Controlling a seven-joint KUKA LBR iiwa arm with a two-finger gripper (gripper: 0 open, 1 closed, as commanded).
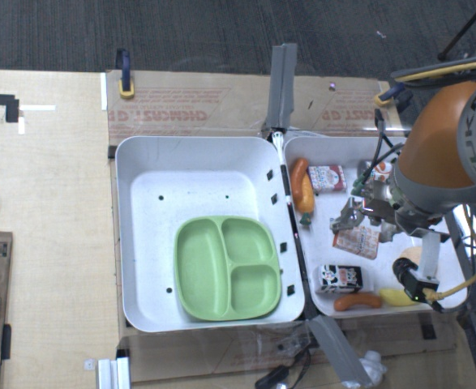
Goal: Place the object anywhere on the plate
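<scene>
A green plate (225, 267) with three compartments lies in the left bin (140, 217), towards its front. My gripper (353, 215) hangs low in the middle of the right bin (319, 148), right over a red and white packet (358, 241) lying on the bin floor. The packet's upper edge is hidden under the gripper. Whether the gripper touches the packet I cannot tell.
The right bin also holds an orange carrot-like toy (302, 186) along its left wall, a second red and white packet (327, 177), a black and white carton (340, 278), an orange sausage (358, 301) and a yellow piece (396, 297). The arm's grey and orange body (440, 152) covers the bin's right side.
</scene>
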